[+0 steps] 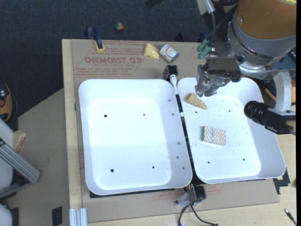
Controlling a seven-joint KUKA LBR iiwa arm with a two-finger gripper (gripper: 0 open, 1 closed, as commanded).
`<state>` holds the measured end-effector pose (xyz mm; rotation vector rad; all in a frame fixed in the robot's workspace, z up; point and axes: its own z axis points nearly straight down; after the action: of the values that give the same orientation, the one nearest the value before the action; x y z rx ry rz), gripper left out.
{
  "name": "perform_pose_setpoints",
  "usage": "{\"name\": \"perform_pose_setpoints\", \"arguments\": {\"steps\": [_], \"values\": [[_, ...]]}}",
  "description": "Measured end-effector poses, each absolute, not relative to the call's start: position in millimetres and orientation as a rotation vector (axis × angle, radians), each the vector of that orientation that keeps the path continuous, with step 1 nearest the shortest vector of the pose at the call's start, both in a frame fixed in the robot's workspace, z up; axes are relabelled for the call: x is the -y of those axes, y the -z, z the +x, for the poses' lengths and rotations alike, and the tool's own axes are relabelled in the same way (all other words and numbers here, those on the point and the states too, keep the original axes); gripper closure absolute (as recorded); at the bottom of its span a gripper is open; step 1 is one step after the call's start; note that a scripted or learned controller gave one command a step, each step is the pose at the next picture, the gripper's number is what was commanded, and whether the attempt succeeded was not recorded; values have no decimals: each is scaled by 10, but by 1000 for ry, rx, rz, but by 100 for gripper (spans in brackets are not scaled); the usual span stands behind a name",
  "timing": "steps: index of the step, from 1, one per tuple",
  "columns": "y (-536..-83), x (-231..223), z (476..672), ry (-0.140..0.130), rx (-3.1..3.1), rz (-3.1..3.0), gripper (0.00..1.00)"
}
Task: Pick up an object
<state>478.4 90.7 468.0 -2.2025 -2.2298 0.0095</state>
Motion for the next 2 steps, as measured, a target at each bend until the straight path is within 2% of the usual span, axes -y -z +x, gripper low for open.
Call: {"name": "perform_pose_setpoints", "arguments": {"steps": [1,2], "values": [[-5156,-1441,4793,10,2231,-2216,100],[-5369,-381,4795,6,2212,-2238,100]]}}
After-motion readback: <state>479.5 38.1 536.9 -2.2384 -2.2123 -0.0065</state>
